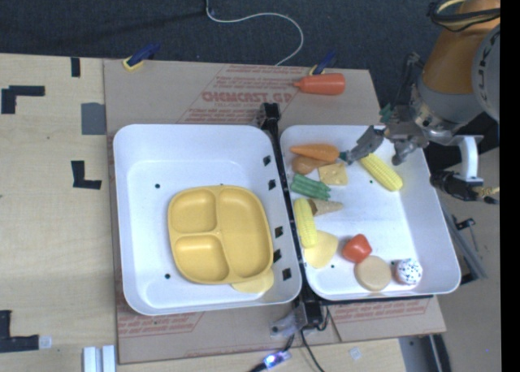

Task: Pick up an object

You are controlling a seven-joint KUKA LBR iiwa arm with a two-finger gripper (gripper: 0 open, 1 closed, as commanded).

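Right bin: near end holds a round tan piece and a tomato. Farther back, corn cob lies under the gripper, fingers spread, holding nothing. Cob looks light, rigid, slick plastic; grip across its middle.

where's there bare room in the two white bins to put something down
Left white bin: bare floor all around the yellow divided plate, widest along the top. Right white bin: a bare patch between the yellow corn cob and the red tomato-like piece. Its left side is crowded with toy food.
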